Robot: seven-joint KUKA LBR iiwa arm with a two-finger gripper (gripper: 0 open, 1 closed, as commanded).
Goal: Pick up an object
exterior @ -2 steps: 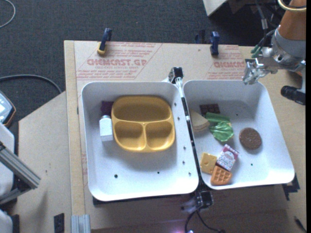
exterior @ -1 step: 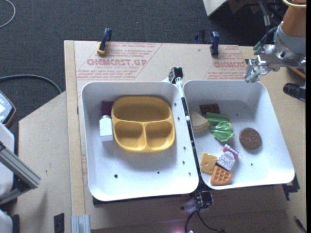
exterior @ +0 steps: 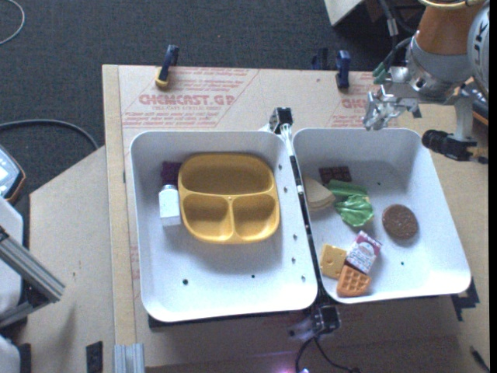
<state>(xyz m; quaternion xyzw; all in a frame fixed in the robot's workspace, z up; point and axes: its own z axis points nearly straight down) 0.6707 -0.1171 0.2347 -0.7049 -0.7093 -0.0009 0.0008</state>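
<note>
I'm hovering the gripper (exterior: 378, 116) over the right bin's (exterior: 435, 169) far rim; can't tell its state. The food toys (exterior: 353, 208) are lying crowded mid-bin, so I'm risking clipping the rim or snagging two.

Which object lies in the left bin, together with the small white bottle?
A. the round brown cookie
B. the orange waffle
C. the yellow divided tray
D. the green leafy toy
C: the yellow divided tray lies in the left bin, with the small white bottle just beside its left edge, while the green, brown and orange items all lie in the right bin.
</note>
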